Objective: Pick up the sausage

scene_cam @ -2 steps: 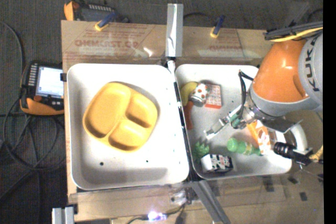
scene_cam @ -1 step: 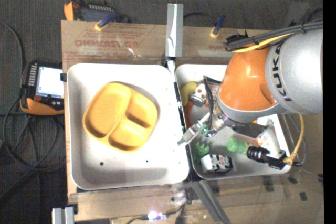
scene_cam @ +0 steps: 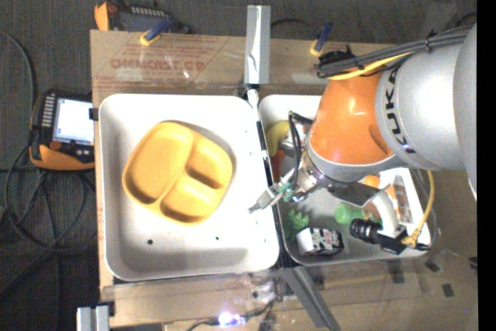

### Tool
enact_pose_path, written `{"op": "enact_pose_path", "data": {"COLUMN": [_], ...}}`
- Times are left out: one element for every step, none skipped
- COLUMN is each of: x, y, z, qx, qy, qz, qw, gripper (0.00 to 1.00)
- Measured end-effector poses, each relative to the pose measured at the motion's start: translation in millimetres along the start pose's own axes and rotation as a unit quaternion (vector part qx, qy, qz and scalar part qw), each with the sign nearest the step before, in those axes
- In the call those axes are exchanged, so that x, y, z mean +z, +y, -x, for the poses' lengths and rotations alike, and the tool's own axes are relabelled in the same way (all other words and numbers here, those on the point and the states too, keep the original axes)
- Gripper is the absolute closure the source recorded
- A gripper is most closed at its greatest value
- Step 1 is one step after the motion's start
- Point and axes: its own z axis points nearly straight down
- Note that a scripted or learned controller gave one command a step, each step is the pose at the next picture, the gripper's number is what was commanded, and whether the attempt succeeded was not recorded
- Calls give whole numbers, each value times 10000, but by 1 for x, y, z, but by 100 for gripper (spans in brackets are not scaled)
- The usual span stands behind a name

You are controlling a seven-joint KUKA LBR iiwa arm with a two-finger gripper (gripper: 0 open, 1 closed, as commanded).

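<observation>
Dark carpet floor, bench w/ two white bins. Gripper [scene_cam: 288, 190] low at the right bin's [scene_cam: 349, 258] left edge — can't tell its state. Sausage not identifiable; maybe under the arm. Yellow divided plate [scene_cam: 180, 170] sits left of the gripper, in left bin [scene_cam: 112, 190]. Risk: clutter right beside it — wrong item grabbed.

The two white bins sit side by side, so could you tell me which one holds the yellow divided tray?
The left bin holds the yellow divided tray. The right bin, under the arm, holds a clutter of small items instead.
</observation>
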Motion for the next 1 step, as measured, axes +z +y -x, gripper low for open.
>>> {"op": "enact_pose_path", "data": {"x": [-1], "y": [-35], "z": [65], "qx": [61], "qy": [-23], "qz": [-2], "qw": [10000], "gripper": [0]}}
